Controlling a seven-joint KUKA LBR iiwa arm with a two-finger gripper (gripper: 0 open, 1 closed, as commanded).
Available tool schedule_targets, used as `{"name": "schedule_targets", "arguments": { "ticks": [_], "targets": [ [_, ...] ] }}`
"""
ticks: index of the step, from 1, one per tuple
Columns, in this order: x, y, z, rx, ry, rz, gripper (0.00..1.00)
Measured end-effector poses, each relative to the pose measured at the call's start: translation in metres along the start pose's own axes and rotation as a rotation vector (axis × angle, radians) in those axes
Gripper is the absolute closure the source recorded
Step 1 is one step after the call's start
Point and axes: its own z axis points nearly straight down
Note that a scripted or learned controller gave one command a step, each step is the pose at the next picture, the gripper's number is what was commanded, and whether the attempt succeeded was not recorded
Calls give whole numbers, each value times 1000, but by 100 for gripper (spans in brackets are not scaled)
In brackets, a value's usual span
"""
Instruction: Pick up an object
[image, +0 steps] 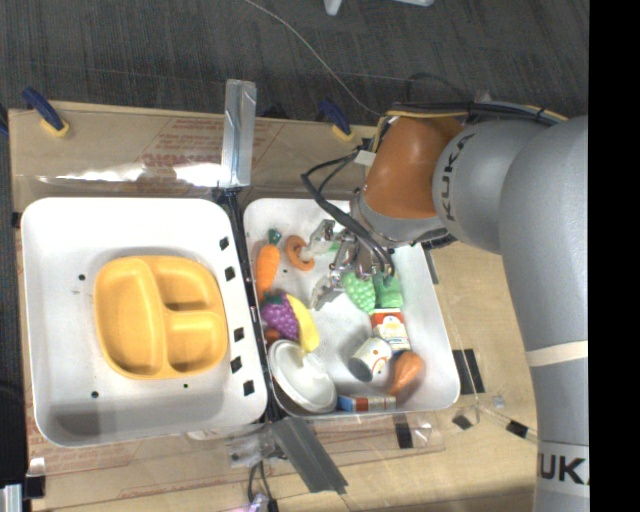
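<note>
On a brown cardboard-covered bench (120, 140) over dark grey carpet (120, 50), two shallow white plastic bins sit side by side, held down with clear tape and blue clips. The left bin (50, 300) holds a smooth yellow tray (160, 313) with rounded corners, divided into three compartments. The right bin (430, 310) is crowded with toy food. At its left wall lies a tapered orange carrot (267, 268), with a knobbly purple bunch of grapes (281, 318) just near of it, touching a yellow banana (304, 322). A round, shiny metal bowl (300, 380) sits in the near left corner. A bumpy green grape bunch (360, 292) lies mid-bin. The grey arm, with its glossy orange band, reaches in from the right. Its metal gripper (338, 268) hangs over the middle of the bin, just beside the green grapes; whether its fingers are spread or closed cannot be told.
</note>
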Motion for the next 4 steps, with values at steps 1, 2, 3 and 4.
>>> {"name": "schedule_targets", "arguments": {
  "ticks": [1, 2, 3, 4],
  "targets": [
    [39, 26, -1, 1, -2, 106, 0],
    [16, -18, -2, 3, -5, -110, 0],
    [-29, -34, -3, 4, -7, -389, 0],
    [-39, -65, -6, 3, -5, -632, 0]
  ]
}}
